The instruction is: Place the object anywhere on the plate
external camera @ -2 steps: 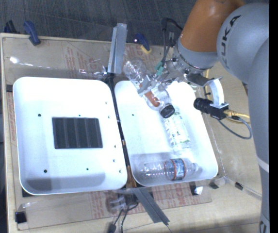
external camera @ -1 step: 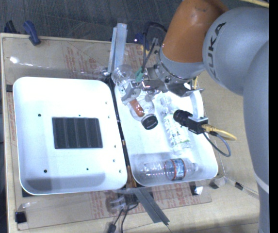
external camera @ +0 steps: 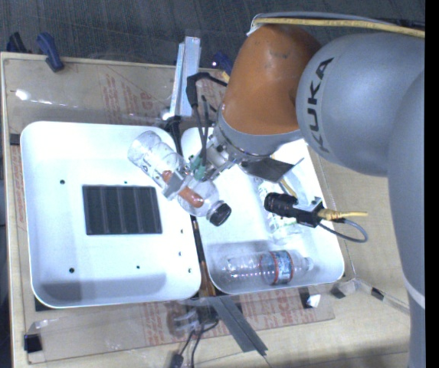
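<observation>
On the left of the worktop [external camera: 20, 90] sits the left bin [external camera: 43, 152], and flat on its floor, a little left of its middle, lies the dark ribbed plate [external camera: 122, 209], bare on top, which I take to be my target. Moving right, the small clear bottle [external camera: 154, 156] that I judge to be the task's thing lies on a slant across the wall between the two bins. Its clear body is over the left bin's upper right corner and its black cap [external camera: 219, 215] points down and right over the right bin [external camera: 330, 263]. My pincer [external camera: 194, 173] is right at the bottle's middle, touching or very nearly so, with the bottle running out to either side of it. From this slant I cannot tell whether the pincer is clamped on the bottle or merely against it, nor whether the bottle hangs clear of the rim or rests on it. I judge the step in hand to be the grasp or the very start of the carry. The next move calls for a firm hold, a lift clear of the dividing wall, then a short travel left and down the view until the bottle is over the plate, which lies near but apart from it. Further right, a larger clear bottle [external camera: 261, 268] lies on its side along the right bin's near wall, well apart from my pincer and not my concern.
</observation>
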